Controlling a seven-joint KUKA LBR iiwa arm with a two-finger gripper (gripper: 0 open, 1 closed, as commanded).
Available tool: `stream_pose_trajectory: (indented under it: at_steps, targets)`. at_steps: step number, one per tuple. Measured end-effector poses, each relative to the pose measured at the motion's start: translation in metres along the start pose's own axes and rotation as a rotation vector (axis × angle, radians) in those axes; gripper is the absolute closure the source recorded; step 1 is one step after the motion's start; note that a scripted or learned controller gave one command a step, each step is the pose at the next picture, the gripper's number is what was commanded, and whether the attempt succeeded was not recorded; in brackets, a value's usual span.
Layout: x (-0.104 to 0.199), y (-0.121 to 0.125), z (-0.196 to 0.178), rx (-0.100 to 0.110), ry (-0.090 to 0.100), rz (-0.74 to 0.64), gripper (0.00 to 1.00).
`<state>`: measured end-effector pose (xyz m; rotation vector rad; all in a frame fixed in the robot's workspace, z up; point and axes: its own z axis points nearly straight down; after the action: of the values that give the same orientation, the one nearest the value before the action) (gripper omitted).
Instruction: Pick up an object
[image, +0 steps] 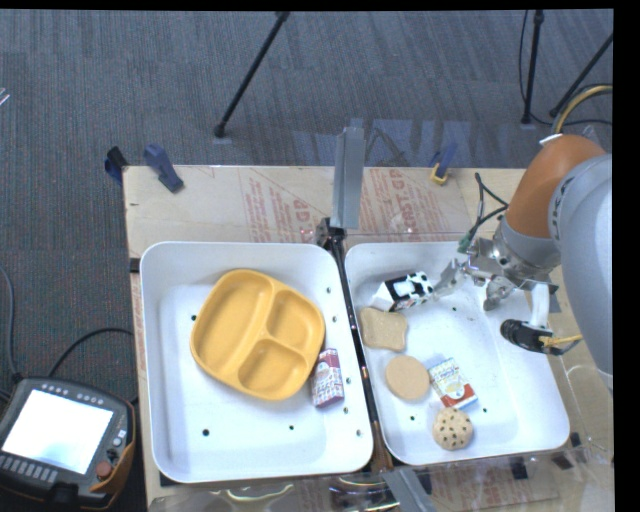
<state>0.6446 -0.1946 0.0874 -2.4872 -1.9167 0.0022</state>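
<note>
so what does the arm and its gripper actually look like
The arm is smooth grey with a rounded orange band above the wrist. The gripper is a small metal assembly with thin silvery fingers and dark cables looping around it.

Red printing was on the bench (290, 205) board behind the two bins, at about twelve o'clock from the left bin. It lay turned and mirrored, and only the letters "QB" or similar could be guessed. The small red carton (328, 378) and the red-and-white carton (452, 382) carried print too small for reading.
</note>
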Motion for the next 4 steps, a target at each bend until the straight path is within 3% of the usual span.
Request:
stream_pose_trajectory:
  at_steps: [1,2,3,4]
  targets:
    - [-0.012,-0.026,-0.093,-0.007,0.000,0.139,0.00]
    - [-0.011,-0.006,-0.157,-0.001,0.000,0.347,0.00]
    - [-0.016,-0.062,-0.042,0.011,-0.003,0.678,0.00]
    - [-0.029,-0.035,-0.123,-0.003,0.002,0.796,0.00]
